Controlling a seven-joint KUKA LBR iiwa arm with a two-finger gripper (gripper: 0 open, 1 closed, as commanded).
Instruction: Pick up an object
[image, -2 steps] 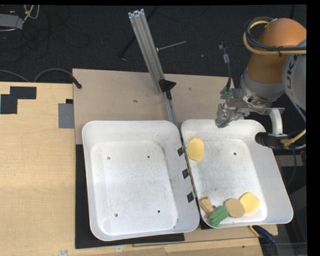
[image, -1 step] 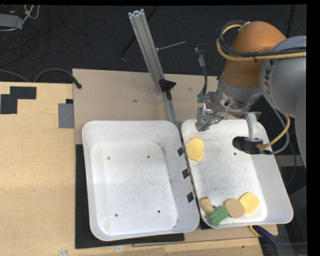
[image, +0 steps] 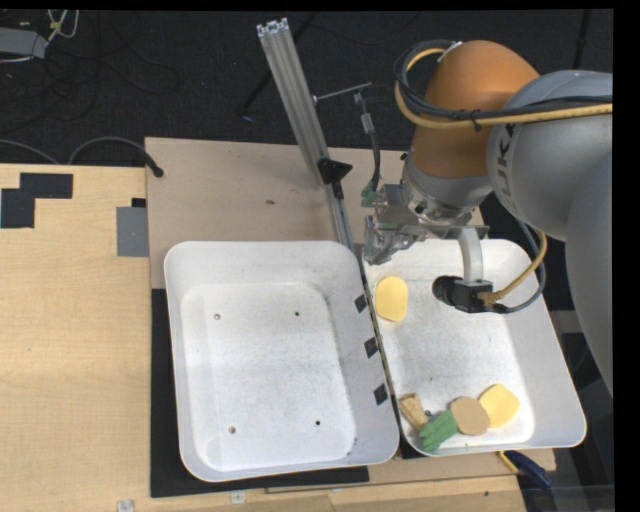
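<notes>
Grey arm (image: 560, 140) with an orange band (image: 470, 85) above the wrist, at one o'clock. Two white bins: the left bin (image: 200, 290) speckled with fine dark flecks and four dark dots, the right bin (image: 540, 400) likewise flecked. Pale yellow oval piece (image: 391, 298) near centre. At five o'clock, a yellow block (image: 499, 404), a tan disc (image: 468, 416), a green object (image: 437, 432) and a small beige piece (image: 411, 409). Light wood bench (image: 70, 330) at nine o'clock, marked with black and grey patches.

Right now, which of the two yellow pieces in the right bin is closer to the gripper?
The pale yellow oval piece by the bin's left wall, just below the gripper. The other yellow piece lies in the near corner beside the tan round disc.
</notes>
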